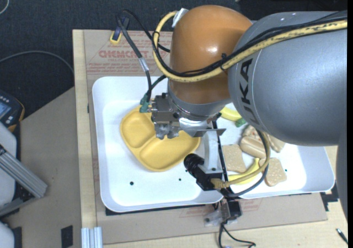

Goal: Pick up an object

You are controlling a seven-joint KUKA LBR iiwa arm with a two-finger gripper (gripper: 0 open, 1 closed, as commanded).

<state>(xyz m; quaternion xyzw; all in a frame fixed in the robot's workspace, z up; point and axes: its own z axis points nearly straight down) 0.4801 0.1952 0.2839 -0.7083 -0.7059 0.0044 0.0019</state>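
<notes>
End effector (190, 134) sits low in the white bin (110, 147), over the yellow divided dish (144, 139); its state cannot be determined. Tan crackers (263, 156) lie beside, partly masked by the arm (287, 76).

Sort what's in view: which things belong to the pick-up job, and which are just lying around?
Job: arm's gripper, low over the yellow divided dish; tan cracker-like pieces; white bin.

Lying about: cardboard sheet; dark device at left edge.
</notes>
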